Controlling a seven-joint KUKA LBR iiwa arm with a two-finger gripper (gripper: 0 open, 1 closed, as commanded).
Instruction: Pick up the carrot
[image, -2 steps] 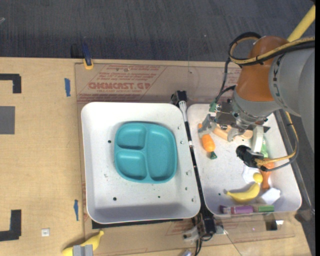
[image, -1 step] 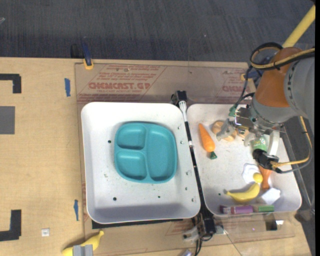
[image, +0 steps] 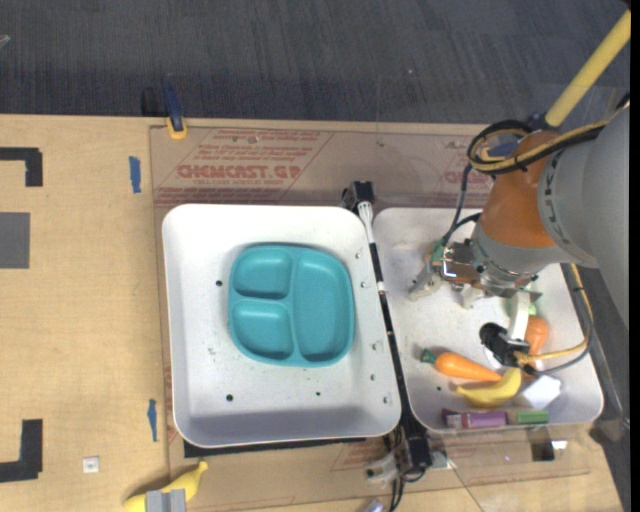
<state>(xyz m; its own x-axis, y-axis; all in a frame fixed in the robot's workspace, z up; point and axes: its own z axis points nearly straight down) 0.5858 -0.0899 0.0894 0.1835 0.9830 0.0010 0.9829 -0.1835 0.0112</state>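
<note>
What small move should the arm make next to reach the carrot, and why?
Probably shift the gripper toward the image's bottom, over the middle of the carrot, before descending. It lies in the right bin, below the gripper in the view, and a banana touches its right end, so aiming left of that seems safer.

Grey arm (image: 592, 190), orange wrist band (image: 515, 212), looped cables (image: 500, 146), silvery end effector (image: 478, 282)

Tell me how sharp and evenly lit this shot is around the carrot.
Camera view: soft, even light, no harsh glare on the right bin; the carrot is fairly sharp with a faint shadow beneath; the grey arm above looks slightly soft.
</note>
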